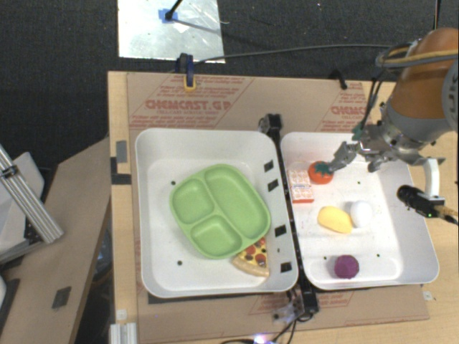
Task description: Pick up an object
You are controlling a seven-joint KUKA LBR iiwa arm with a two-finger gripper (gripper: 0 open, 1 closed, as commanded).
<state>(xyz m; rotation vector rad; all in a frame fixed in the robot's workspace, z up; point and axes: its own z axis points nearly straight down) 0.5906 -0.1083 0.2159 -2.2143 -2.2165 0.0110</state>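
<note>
My gripper hangs over the back of the right bin, open, with nothing between its fingers. Its left finger points down at a red tomato with a green stem and its tip is close to or touching the tomato's right side. Left of the tomato lies a small white and red carton. In front of these sit a yellow lemon, a white ball against it, and a purple plum.
The left bin holds a green divided plate and a pizza slice at the plate's front edge. A ridge with black clips separates the bins.
</note>
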